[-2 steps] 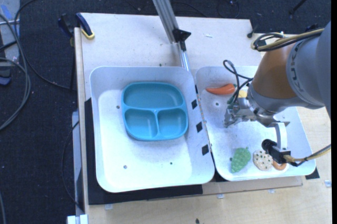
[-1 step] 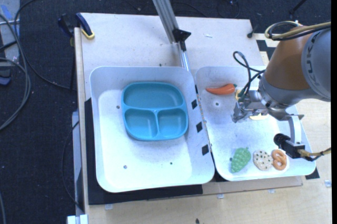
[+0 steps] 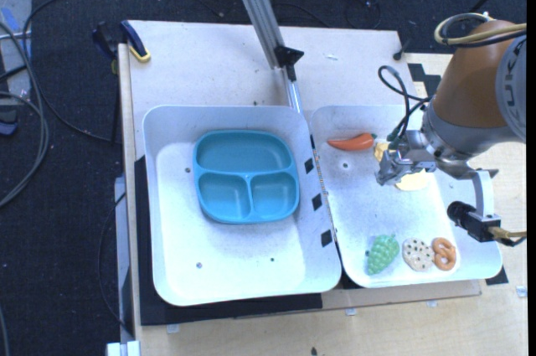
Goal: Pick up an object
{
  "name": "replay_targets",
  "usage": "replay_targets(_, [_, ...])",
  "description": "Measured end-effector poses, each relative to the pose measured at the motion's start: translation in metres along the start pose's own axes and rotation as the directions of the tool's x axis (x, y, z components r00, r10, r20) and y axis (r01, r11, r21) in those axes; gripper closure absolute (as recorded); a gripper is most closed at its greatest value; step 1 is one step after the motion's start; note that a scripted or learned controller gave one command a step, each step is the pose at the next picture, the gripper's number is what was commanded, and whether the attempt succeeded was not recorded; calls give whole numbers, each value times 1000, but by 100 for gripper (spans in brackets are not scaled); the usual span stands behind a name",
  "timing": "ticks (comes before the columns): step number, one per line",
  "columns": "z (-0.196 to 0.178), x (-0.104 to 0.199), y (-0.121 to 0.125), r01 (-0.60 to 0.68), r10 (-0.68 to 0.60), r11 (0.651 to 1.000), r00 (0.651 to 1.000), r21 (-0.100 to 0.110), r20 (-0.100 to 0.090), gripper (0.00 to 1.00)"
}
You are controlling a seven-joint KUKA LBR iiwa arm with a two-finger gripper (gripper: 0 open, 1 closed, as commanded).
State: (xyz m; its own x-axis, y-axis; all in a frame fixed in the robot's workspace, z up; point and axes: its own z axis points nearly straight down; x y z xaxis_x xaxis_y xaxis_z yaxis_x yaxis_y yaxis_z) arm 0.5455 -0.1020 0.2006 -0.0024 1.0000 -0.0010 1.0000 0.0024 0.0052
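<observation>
The gripper (image 3: 392, 172) hangs low in the right bin (image 3: 352, 216), its grip impossible to judge; a pale yellow object (image 3: 410, 181) lies just beside it; an orange carrot (image 3: 352, 142) lies near, to its left; green grapes (image 3: 383, 253), a cookie (image 3: 416, 254) and a pretzel (image 3: 444, 254) line the near edge; a blue divided plate (image 3: 246, 177) sits in the left bin (image 3: 167, 203) on the desk (image 3: 209, 61).

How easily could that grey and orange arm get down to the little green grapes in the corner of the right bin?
Probably yes. The green grapes lie uncovered on the right bin's floor, with a cookie close beside them. The gripper hangs over the same bin, nothing between them. The near wall may crowd it.
</observation>
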Motion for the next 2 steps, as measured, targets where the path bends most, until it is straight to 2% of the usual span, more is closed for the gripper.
replay_targets(1, [-39, 0, 2, 0, 0, 1000, 1000, 0, 0, 100])
replay_targets(2, [-29, 54, 16, 5, -5, 1000, 1000, 4, -2, 100])
